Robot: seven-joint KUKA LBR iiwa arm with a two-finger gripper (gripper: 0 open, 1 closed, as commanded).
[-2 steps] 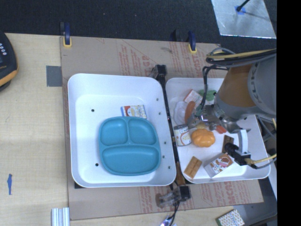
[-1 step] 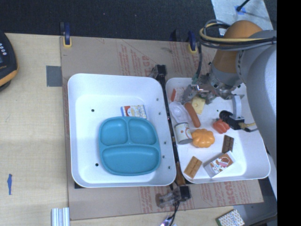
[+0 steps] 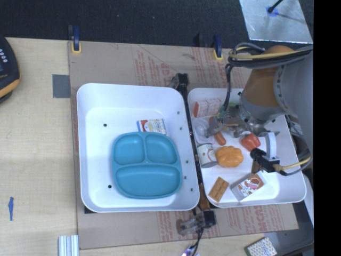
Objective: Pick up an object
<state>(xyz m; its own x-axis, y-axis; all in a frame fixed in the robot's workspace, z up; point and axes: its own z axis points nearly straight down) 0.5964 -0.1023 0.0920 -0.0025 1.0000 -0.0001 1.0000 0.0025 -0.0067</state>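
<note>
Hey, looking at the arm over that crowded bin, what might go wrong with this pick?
1. The right bin is crowded: the orange round item, the small red-orange piece and the red piece lie close together, so the gripper may nudge or catch a neighbour.
2. The flat packet and brown bar lie low on the floor, probably hard to grip.

A pale wooden bench [image 3: 32, 143] carries a brown cardboard sheet [image 3: 138, 63], with dark carpet [image 3: 133, 9] beyond.
</note>
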